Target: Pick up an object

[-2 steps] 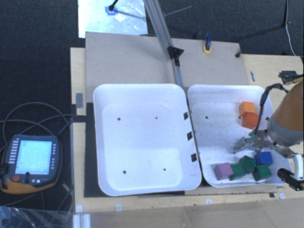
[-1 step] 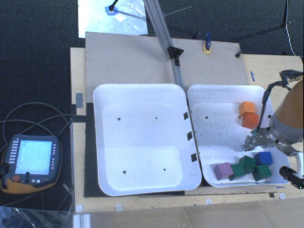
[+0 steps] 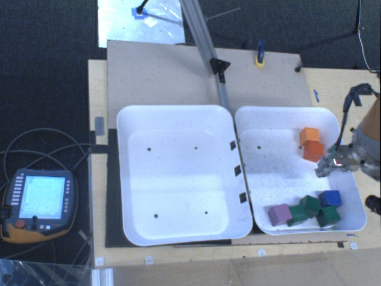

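Observation:
The right bin (image 3: 280, 119) holds two orange blocks (image 3: 310, 143) near its right wall, one above the other. In its front right corner lie a purple block (image 3: 278, 213), two green blocks (image 3: 309, 206) and a blue block (image 3: 330, 198). My gripper (image 3: 327, 165) reaches in from the right edge, hanging over the right bin just below the orange blocks and above the blue block. Nothing shows between its tips.
The left bin (image 3: 178, 118) lies beside the right one, joined by black clips at the shared wall. A grey pole (image 3: 202, 34) slants across the board behind the bins. A teach pendant (image 3: 38, 204) rests off the bench at the left.

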You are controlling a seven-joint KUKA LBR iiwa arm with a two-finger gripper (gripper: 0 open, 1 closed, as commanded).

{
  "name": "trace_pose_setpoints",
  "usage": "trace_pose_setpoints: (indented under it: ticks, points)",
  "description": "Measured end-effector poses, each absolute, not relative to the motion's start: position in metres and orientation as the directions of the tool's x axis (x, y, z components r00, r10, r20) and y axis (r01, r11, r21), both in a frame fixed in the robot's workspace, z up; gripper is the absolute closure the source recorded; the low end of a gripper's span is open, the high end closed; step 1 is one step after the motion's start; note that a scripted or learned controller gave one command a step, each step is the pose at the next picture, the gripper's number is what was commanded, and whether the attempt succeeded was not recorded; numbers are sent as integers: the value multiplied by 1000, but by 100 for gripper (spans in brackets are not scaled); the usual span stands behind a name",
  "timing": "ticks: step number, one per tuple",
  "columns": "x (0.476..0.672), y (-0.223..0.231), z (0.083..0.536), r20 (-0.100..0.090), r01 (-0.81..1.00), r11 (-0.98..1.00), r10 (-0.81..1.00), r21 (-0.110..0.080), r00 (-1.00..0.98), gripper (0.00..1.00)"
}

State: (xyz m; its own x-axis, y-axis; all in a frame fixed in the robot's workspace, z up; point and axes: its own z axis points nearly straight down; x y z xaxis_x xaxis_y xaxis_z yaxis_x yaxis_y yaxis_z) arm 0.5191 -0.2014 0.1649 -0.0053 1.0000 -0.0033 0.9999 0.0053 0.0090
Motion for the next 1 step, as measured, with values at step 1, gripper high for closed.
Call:
trace_pose_setpoints:
  ticks: [1]
  points:
    - [529,-207,214,-3,1000,5,1000,8,-5,100]
